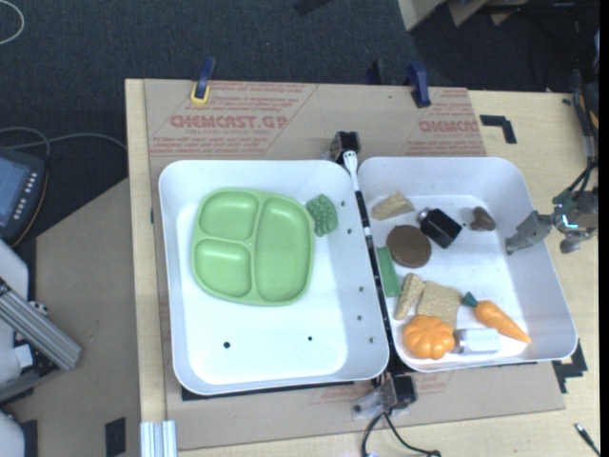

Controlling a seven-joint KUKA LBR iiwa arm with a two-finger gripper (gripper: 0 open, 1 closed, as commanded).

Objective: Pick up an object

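Beside the right white bin [533, 203], the grey two-finger gripper [547, 228] hangs at the rim, well apart from the orange plastic carrot [500, 320]; its reach may strike the wall.

Two shallow white bins sat side by side on the bench. The left bin [181, 284] held a pale green divided plate [254, 246] beside a green broccoli piece [323, 213]. The right bin [542, 274] held an orange pumpkin [427, 337], an orange carrot [499, 320], a round brown cookie [409, 245] and a small black block [440, 226].
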